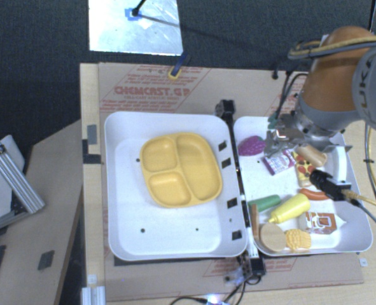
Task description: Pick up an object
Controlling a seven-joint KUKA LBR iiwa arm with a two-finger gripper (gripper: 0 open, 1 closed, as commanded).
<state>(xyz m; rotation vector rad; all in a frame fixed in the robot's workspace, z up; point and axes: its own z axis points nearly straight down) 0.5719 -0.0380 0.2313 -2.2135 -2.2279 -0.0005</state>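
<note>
My gripper (278,146) hangs over the back of the right bin (353,240), just above a purple-and-white packet (277,164) and right of a magenta grape bunch (251,145). The grey arm with its orange band (335,62) comes in from the upper right and covers the wrist. Other toy foods lie in this bin: a yellow mustard bottle (289,209), a green pickle (264,203), a corn cob (297,239), a round cookie (271,237), a hot dog (310,155) and a small carton (320,223).
The left bin (121,234) holds a yellow three-compartment tray (178,169). A black divider with clips (233,170) runs between the bins. A black cable (340,192) crosses the right bin's right side. A shiny metal sheet (135,18) lies behind the bench.
</note>
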